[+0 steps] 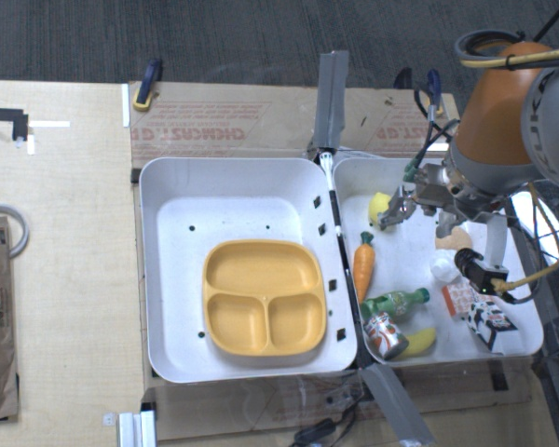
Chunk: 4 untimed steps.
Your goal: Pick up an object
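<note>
Yellow fruit (379, 203) lies just left of the hand (398, 209), apparently the target; whether the hand grips it, I cannot tell.

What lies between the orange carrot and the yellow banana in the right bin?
In the camera view, a green bottle and a small can lie between the carrot and the banana.

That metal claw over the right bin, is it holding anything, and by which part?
It cannot be told. The gripper hangs beside a yellow object in the right bin, but the view does not show anything held.
</note>
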Each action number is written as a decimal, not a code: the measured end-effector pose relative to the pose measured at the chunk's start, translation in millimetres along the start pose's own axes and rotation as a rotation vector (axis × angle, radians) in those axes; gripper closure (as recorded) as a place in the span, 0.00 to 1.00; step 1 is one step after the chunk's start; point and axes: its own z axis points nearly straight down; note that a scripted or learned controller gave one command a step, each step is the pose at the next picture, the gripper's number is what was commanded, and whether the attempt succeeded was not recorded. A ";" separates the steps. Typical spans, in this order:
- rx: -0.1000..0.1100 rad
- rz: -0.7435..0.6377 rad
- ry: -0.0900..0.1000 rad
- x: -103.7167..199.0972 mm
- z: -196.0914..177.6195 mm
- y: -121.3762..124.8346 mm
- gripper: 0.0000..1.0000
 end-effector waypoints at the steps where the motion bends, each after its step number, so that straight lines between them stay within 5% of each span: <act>1: 0.001 0.000 -0.002 -1.2 -8.7 0.5 1.00; 2: -0.002 0.053 0.000 -33.8 -36.0 -23.9 1.00; 3: -0.002 0.126 0.000 -76.0 -40.6 -7.2 1.00; 4: 0.000 0.317 0.001 -61.7 81.2 -44.6 1.00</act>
